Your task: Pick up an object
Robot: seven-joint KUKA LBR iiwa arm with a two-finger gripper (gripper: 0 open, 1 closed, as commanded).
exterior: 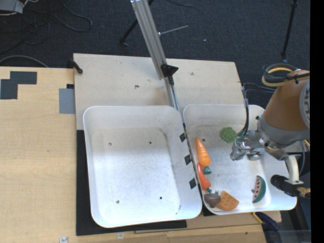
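Note:
In the right bin point(223, 114) lie several toy foods. A green broccoli-like piece point(228, 134) sits near the middle. An orange carrot point(203, 153) lies along the left wall, with a red piece point(204, 178) just below it. A brown piece point(212, 200) and an orange waffle-like piece point(228, 201) rest at the front. A watermelon slice point(258, 189) lies at the front right. My gripper point(245, 150) hangs over the bin's right side, just right of and below the green piece, above the watermelon slice. Nothing shows between its fingers.
The left bin point(101, 135) stands beside the right one, separated by a divider with black clips point(187, 159). A slanted aluminium post point(152, 37) rises behind the bins. The arm's orange band point(286, 105) and body cover the right bin's far right edge.

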